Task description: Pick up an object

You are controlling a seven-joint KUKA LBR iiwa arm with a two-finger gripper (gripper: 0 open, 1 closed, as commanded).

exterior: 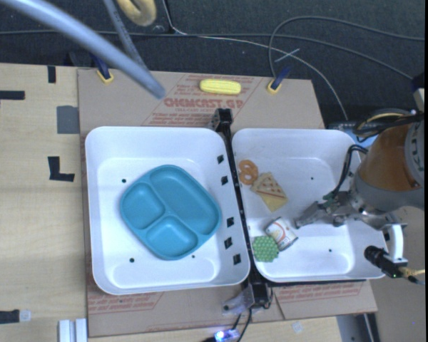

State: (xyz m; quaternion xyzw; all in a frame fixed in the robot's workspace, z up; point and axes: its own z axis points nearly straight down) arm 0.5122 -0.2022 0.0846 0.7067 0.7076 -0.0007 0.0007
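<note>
In the right bin (299,137) lie a brown pretzel (247,170), a tan wedge with holes (269,189), a small white can on its side (280,234) and a green round waffle-textured piece (265,248). My gripper (304,218) reaches in from the right, low over the bin floor, its tip just right of the white can and a small gap away from it. Nothing shows in its grasp. The grey arm with its orange band (389,166) stands over the bin's right edge.
The left bin (93,191) holds a blue divided plate (170,211). A yellow corn-like piece (220,86) lies on the cardboard behind the bins. A black divider with clips (232,191) runs between the bins. Cables trail at the back right.
</note>
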